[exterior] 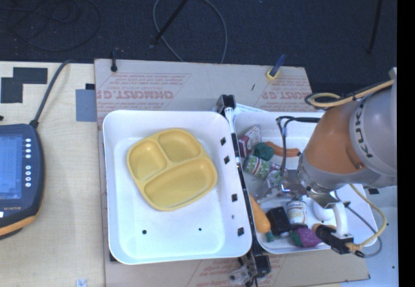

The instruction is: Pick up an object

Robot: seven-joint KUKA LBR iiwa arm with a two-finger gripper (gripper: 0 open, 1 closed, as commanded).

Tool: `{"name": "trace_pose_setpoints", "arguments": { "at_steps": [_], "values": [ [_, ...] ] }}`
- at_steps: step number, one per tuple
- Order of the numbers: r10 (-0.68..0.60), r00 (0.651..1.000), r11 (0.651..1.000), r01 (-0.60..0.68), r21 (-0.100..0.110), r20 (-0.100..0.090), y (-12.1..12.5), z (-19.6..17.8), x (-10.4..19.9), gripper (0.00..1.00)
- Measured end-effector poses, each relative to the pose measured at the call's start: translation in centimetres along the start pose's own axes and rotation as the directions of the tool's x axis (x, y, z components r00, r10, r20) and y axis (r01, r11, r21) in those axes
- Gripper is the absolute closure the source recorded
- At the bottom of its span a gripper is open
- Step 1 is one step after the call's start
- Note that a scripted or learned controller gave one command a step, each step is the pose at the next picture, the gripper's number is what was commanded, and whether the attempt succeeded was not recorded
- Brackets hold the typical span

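The arm [353, 143] reaches in from the right and hangs low over the right bin [259, 117]. Its gripper [293, 183] is hidden under the wrist, so I cannot tell its state. The bin holds a clutter: a can [259, 166], a small jar [296, 211], a black block [279, 219], a purple piece [305, 236] and an orange piece [259, 214] (by the divider). The left bin [130, 240] holds a yellow tray [172, 168] with three compartments.
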State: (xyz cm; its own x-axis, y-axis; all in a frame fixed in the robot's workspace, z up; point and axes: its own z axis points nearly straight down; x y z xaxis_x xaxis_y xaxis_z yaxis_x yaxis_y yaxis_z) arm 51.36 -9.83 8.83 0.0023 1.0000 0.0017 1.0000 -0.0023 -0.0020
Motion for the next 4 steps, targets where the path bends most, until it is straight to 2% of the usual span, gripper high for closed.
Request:
{"name": "trace_pose_setpoints", "arguments": {
  "at_steps": [1, 2, 3, 4],
  "values": [
    [-0.004, 1.0, 1.0, 0.004, -0.001, 0.001, 5.4, 0.0, 0.5, 0.0],
    [-0.005, 1.0, 0.999, 0.006, -0.037, 0.014, -2.7, -0.4, -1.1, 0.0],
    [-0.007, 1.0, 1.0, 0.007, -0.005, 0.001, 5.2, 0.0, 1.4, 0.0],
    [-0.01, 1.0, 0.999, 0.01, 0.037, -0.006, 12.6, 0.3, 0.9, 0.0]
  ]
}}
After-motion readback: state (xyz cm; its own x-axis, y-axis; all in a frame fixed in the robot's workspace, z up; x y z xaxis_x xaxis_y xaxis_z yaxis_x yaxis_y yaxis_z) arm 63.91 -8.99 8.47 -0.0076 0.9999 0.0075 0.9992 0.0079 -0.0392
